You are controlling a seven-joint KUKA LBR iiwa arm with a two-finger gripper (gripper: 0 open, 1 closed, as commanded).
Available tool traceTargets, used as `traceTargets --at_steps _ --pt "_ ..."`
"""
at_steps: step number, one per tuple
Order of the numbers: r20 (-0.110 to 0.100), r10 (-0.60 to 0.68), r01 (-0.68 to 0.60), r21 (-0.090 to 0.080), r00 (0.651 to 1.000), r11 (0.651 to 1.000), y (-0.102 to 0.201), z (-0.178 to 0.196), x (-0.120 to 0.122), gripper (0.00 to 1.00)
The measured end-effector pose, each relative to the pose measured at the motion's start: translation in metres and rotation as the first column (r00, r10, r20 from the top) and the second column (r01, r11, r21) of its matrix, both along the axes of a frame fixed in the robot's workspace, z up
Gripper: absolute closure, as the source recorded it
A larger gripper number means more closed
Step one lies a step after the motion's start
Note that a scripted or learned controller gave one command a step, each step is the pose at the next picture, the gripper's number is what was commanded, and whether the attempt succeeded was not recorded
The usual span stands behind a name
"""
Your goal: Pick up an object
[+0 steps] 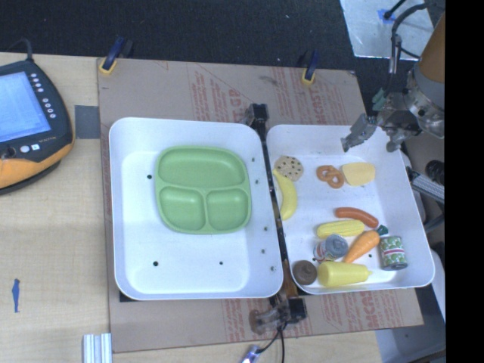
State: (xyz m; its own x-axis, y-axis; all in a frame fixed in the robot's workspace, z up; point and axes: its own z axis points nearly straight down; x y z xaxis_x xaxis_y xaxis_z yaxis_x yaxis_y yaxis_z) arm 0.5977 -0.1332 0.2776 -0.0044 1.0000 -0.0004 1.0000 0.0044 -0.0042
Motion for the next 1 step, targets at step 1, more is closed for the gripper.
traceTargets --at_steps 1 --pt "-0.003 0.000 0.000 -0.001 1.000 1.000 -0.0367 -0.1335 0.0146 0.00"
